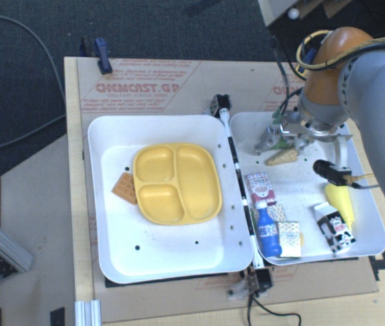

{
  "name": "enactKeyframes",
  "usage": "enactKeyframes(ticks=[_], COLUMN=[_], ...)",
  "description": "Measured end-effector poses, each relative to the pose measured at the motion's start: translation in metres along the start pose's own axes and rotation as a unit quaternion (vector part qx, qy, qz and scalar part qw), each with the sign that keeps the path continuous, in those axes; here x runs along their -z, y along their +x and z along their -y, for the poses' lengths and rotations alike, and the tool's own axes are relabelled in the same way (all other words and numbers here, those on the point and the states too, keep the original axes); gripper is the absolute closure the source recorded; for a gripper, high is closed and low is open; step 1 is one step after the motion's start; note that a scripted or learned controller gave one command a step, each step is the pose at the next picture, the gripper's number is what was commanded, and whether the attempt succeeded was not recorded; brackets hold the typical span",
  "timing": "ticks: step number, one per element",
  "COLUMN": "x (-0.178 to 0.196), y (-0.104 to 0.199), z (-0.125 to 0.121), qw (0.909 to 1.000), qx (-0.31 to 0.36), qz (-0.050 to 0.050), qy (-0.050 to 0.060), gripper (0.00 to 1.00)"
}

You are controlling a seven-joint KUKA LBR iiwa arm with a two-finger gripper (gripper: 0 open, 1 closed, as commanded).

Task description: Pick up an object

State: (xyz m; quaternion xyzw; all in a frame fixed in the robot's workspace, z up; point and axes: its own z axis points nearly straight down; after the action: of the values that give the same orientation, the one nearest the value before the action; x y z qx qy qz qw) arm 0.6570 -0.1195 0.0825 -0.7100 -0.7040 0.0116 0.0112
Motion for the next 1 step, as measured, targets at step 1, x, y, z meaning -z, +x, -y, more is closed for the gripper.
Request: enactKeyframes(ticks=[1], x=[-0.0004], y=[-0.0146], z=[-0.0029], qw=[1.0], qx=[0.001], qz=[-0.003], qy=[0.001], gripper=[0.0])
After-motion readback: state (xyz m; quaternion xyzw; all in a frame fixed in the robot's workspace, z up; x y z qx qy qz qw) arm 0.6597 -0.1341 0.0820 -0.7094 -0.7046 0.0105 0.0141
